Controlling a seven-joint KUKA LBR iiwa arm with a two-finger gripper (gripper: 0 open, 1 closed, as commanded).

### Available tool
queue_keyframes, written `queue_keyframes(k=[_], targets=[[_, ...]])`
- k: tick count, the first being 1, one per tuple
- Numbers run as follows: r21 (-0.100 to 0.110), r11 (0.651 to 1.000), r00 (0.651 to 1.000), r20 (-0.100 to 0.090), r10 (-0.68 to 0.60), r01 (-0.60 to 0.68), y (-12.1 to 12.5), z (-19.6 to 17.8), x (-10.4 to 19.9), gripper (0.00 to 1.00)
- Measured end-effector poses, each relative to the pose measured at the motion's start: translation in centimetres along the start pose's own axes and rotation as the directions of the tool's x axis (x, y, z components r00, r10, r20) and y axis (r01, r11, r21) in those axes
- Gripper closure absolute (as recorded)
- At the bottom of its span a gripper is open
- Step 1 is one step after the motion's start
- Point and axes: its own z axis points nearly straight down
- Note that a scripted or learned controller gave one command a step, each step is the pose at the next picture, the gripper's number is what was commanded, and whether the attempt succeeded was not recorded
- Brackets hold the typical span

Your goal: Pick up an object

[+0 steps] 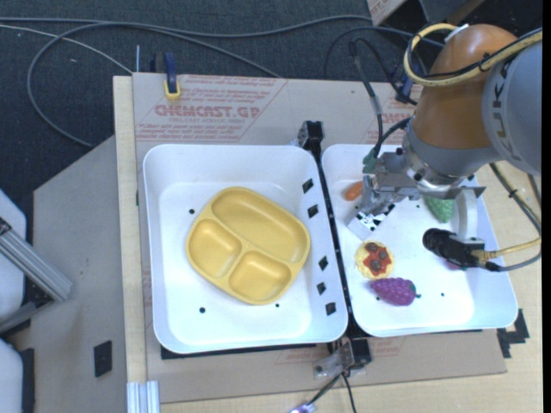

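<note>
While grapes [394,290] lie binned, board [258,123] reads "CHEMCAST GP".

Two white bins, a left bin [164,231] and a right bin [482,308], are sitting side by side on the counter [215,114], and one yellow plate [248,243] with three compartments is lying in the left one. Four small things are lying in the right bin, one of each kind: one orange piece [353,191], one green piece [441,206], one round red-and-yellow piece [376,259] and one purple bunch of grapes [394,290]. One blue-and-yellow clamp [171,77] is sitting at the counter's far edge.
</note>
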Motion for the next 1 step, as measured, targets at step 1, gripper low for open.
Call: queue_keyframes(k=[1], targets=[[-0.002,1.0,1.0,0.001,0.0,0.0,2.24,1.13,5.19,1.0]])
